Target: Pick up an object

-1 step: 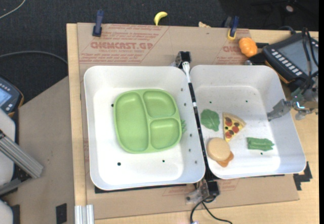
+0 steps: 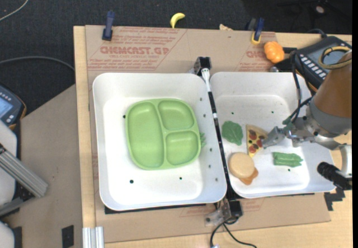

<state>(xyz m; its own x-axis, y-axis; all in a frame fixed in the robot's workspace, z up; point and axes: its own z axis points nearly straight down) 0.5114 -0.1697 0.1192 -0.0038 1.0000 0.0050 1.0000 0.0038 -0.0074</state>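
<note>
A flat triangular toy pizza slice [image 2: 256, 140] with red dots lies in the right-hand white bin [image 2: 246, 85]. The gripper [image 2: 275, 136] hovers just beside it, grip state unclear. Beside the slice: green leaf [image 2: 232, 132], round bun [image 2: 243, 166], green bean pod [image 2: 287, 158].

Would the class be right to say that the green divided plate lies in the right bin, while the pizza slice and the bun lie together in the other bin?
Not quite. The camera view shows the green divided plate lying in the left bin, not the right one. The pizza slice and the bun do lie together in the other bin, the right bin.
</note>
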